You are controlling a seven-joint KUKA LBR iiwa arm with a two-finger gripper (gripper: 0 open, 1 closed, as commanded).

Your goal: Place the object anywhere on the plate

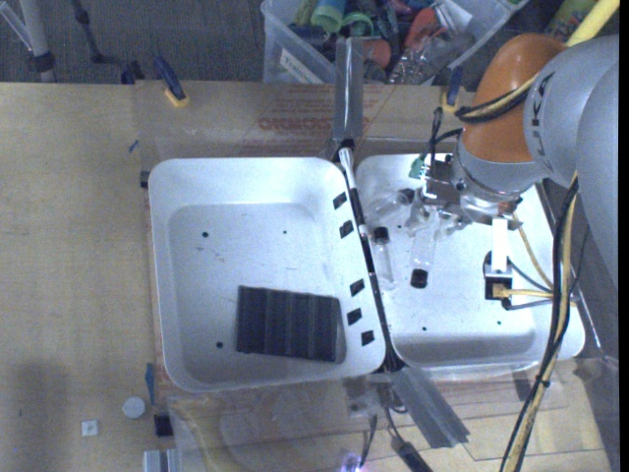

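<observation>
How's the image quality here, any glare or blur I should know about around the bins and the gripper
Camera view: even, soft lighting; the white right bin is bright and washed out, so the pale gripper blends into it and its outline is soft. The dark ridged plate in the left bin stands out clearly. Overall the frame is slightly grainy.

Tan wooden bench (pixel 69 264), clear tub of colourful clutter (pixel 393 18) behind, grey floor

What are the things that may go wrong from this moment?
1. The gripper hangs in the right bin, while the dark ridged plate lies in the left bin; a carried object might strike the divider between them.
2. The plate sits close to that divider, so a release might miss it.
</observation>
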